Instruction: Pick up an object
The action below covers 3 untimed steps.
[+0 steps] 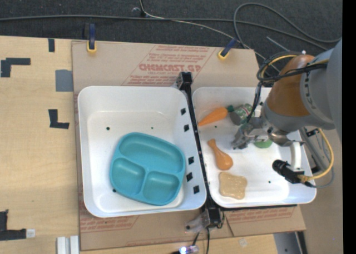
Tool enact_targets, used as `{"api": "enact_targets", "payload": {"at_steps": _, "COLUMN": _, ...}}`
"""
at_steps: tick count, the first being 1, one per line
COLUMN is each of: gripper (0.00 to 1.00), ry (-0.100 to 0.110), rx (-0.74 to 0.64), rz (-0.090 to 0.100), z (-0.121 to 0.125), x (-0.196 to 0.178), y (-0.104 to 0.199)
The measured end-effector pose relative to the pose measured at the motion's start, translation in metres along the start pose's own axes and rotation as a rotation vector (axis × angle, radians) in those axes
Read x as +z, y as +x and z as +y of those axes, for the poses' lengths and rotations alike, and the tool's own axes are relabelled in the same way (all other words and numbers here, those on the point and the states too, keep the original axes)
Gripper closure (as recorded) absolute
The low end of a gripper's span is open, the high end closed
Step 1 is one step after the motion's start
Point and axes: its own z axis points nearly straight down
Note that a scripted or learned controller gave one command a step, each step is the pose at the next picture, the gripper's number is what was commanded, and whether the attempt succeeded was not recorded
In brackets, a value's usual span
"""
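Nothing was lifted yet: the claw (242, 139) hung low just right of the carrot (213, 116), its grip impossible to tell, the drumstick (221, 155) untouched below.

My grey arm (311, 89) reaches in from the right, orange-banded wrist bent downward, with my gripper (243, 138) hanging low, pointing leftward.

Red print "CHEMCAST GP" on brown cardboard sheet (167, 64) under bins; smaller lines unreadable.
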Motion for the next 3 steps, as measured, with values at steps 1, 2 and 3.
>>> {"api": "enact_targets", "payload": {"at_steps": 1, "gripper": 1.0, "ry": -0.004, "rx": 0.001, "rz": 0.0, "z": 0.003, "x": -0.061, "y": -0.007}}
{"api": "enact_targets", "payload": {"at_steps": 2, "gripper": 1.0, "ry": -0.003, "rx": 0.0, "rz": 0.0, "z": 0.005, "x": -0.103, "y": -0.007}}
{"api": "enact_targets", "payload": {"at_steps": 3, "gripper": 1.0, "ry": -0.003, "rx": 0.0, "rz": 0.0, "z": 0.006, "x": -0.146, "y": -0.007}}
